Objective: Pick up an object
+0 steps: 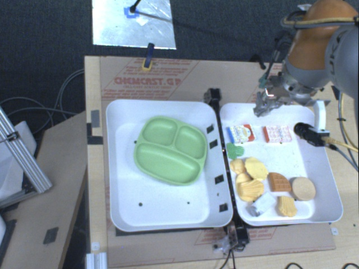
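We see the gripper (263, 109) poised over the far edge of the right bin (328, 175), and we cannot tell how its jaws stand from this angle; nothing shows between them. The things to pick lie in that bin: two small red-and-white packets (243, 133) side by side near the far wall, a green piece (235, 150) just beside the divider, and nearer us a cluster of yellow pieces (250, 178), a brown waffle-like square (278, 181), a round tan biscuit (303, 188) and a small grey item (258, 208). The left bin (120, 206) carries a green divided plate (170, 150). Both bins rest on a cardboard sheet (148, 80) over the table (61, 167). Beyond lies dark carpet (39, 32) with a shiny square panel (132, 15), and cables trail at the left.
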Robot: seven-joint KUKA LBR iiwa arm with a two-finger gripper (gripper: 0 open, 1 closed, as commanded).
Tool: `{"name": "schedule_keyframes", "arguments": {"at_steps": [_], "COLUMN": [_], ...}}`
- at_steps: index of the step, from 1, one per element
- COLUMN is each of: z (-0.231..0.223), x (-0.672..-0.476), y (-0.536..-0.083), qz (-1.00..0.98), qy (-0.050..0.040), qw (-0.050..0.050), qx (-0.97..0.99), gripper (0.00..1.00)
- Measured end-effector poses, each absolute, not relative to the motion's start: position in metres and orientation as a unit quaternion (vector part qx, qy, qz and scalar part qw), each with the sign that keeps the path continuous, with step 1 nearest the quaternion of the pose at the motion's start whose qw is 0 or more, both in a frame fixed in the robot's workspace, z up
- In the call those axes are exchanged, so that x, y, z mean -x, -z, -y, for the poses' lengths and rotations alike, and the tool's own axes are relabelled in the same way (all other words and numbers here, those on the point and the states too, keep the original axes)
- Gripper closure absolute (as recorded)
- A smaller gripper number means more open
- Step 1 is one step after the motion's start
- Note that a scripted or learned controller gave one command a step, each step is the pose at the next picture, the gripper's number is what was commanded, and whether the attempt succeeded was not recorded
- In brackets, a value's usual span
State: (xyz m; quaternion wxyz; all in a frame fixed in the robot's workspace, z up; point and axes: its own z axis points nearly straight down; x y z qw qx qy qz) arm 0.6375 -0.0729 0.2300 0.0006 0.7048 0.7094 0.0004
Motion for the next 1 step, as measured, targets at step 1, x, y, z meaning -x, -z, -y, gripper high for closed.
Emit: {"name": "schedule_keyframes", "arguments": {"at_steps": [1], "z": [0.0775], "x": [-0.6349], "y": [-0.2308], "qz": [-0.708], "qy": [-0.0003], "qw": [0.001], "qx": [-0.707], "gripper": [1.00]}}
